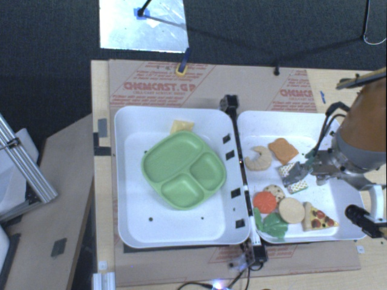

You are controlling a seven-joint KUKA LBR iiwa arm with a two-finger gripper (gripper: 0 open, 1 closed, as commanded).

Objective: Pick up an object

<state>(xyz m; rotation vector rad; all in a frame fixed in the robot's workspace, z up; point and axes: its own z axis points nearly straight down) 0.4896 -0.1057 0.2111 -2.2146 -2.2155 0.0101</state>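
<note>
Right bin (320, 122), centre-right of frame: toy food pieces clustered in its left half. Croissant (259, 159) upper left of the cluster, orange toast slice (283, 150) just beside it to the right. Below: chocolate-chip cookie (274, 191), red tomato slice (264, 201), round beige biscuit (291, 211), green leafy piece (273, 225), pizza slice (317, 217) at lower right.

Gripper (295, 175) low over the cluster's middle, just above a small white dotted block (297, 186). Cannot tell whether the gripper is parted or closed, nor whether it touches the block.

Arm (363, 132) enters from the right edge.

Left bin (130, 162): green divided plate (184, 170), with a yellow piece (181, 126) at its upper rim.
</note>
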